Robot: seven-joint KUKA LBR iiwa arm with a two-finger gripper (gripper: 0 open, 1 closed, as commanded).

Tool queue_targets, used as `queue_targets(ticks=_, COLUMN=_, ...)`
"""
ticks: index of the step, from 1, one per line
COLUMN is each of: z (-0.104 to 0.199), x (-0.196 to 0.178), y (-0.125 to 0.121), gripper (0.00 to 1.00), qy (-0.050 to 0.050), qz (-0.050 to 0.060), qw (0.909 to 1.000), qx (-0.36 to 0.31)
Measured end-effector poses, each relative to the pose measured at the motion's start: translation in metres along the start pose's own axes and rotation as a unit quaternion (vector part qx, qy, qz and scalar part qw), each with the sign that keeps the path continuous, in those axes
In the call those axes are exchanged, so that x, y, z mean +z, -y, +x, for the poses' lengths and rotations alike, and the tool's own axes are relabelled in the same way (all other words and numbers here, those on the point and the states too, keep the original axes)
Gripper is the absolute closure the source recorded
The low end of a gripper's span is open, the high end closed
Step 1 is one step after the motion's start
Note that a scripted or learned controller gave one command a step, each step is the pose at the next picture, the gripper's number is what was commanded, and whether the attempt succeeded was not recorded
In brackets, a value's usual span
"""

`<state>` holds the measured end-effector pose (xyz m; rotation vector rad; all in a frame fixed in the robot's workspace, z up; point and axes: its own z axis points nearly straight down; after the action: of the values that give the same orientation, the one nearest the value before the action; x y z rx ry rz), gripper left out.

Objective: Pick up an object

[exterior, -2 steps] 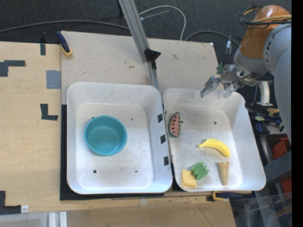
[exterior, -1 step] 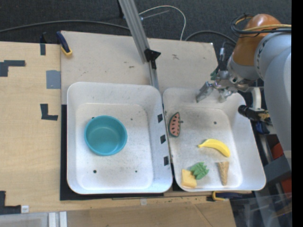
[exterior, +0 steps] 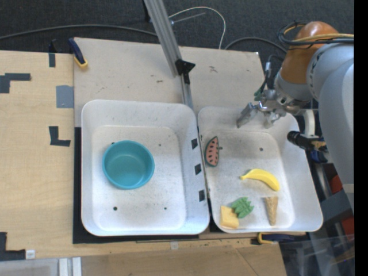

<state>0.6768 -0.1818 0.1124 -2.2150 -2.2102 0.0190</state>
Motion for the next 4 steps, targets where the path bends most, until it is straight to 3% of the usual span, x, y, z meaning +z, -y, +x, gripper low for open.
queue_targets(ticks=1, z=0.001, x=-0.006, y=0.001, gripper=1.0, qy=0.001, qz=0.002, qw=1.0, qx=-0.001)
queue_targets(ticks=2, z=0.004, x=-0.068, y=0.007, gripper=1.0, qy=0.001, qz=-0.012, qw=0.9999, qx=-0.002)
queue_targets(ticks=3, z=0.004, x=-0.107, y=0.006, gripper=1.0, qy=0.001, qz=-0.011, qw=0.9999, qx=-0.002)
queue_targets(ticks=4, z=0.053, x=-0.097, y=0.025, gripper=1.0, qy=0.0, qz=-0.007, qw=1.0, qx=-0.003)
